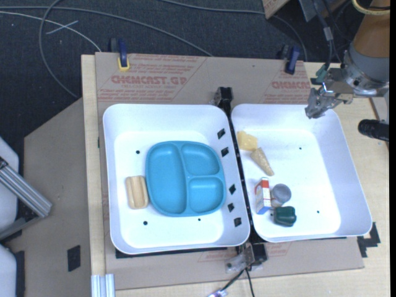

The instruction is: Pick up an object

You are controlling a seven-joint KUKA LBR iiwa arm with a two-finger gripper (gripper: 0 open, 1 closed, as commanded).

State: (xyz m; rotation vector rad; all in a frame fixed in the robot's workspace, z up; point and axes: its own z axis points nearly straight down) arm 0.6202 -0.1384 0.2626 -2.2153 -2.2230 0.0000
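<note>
My gripper (314,108) hangs over the far rim of the right bin (322,166), near its back corner, with nothing seen in it. Down in that bin's left part lie a pale yellow chunk (247,142), a tan cone (263,160), a red and white carton (264,196), a grey round can (281,193) and a dark green piece (285,216). All of them sit well to the front left of the gripper. The left bin (117,135) holds a blue divided plate (184,178) and a tan bread-like block (137,191).
Black clips (224,96) join the two bins along the middle divider. Blue clamps (123,59) pin the cardboard sheet at the back. Cables lie on the dark floor beyond the bench. The right half of the right bin's floor is bare white.
</note>
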